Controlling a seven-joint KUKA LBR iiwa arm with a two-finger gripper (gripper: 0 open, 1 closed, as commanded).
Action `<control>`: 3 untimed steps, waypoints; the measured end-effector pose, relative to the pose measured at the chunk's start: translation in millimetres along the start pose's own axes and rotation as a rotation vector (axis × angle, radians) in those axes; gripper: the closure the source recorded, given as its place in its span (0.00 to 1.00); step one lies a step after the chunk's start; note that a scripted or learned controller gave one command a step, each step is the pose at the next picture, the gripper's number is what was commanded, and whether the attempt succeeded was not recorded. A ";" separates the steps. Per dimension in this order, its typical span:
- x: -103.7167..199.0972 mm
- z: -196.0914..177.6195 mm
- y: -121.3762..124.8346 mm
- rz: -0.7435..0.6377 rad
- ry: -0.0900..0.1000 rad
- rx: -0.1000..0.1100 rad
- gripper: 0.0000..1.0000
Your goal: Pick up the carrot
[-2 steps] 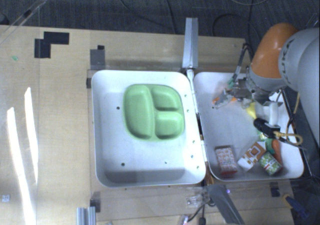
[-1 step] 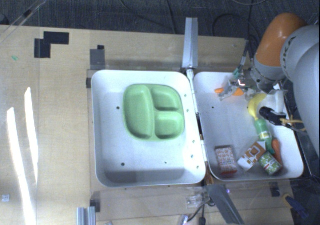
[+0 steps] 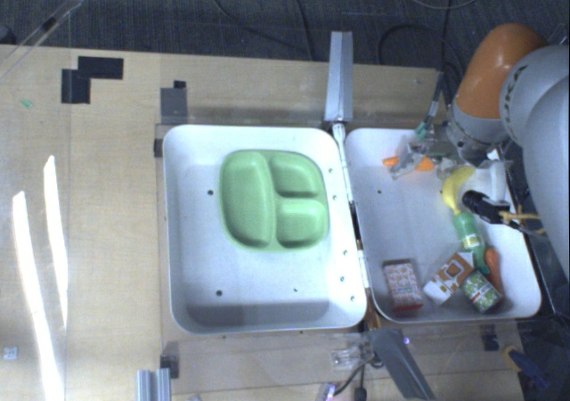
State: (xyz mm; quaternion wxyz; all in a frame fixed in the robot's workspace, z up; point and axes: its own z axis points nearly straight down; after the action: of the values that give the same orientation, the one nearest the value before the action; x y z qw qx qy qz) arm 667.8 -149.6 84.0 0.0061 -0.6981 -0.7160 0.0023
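1. Pale wooden bench fills the view, with dark carpet and black cables beyond its far edge.
2. Two shallow white bins sit side by side on it: the left bin holds a green divided tray, turned a little off square.
3. The right bin holds the clutter.
4. The grey arm with its orange band reaches in from the right, and its gripper hangs over the far left corner of the right bin.
5. A small orange piece, possibly the carrot, lies just beside the gripper tip; the view is too blurred to say whether they touch, and I cannot tell how wide the claw stands or whether it has anything in it.
6. A yellow item lies near the arm's wrist, with a green bottle below it.
7. Along the near edge lie a red-patterned box, a small carton and a green packet, close together.
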 end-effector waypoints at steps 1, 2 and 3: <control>-39.0 -122.9 0.8 0.022 -0.007 -0.018 0.00; -16.3 -1.3 2.4 -0.220 -0.007 -0.014 0.00; -15.7 -8.2 1.3 -0.224 -0.006 -0.005 1.00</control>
State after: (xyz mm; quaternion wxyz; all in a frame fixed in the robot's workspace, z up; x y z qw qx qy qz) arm 669.7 -165.4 92.1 0.0024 -0.6136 -0.7896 0.0018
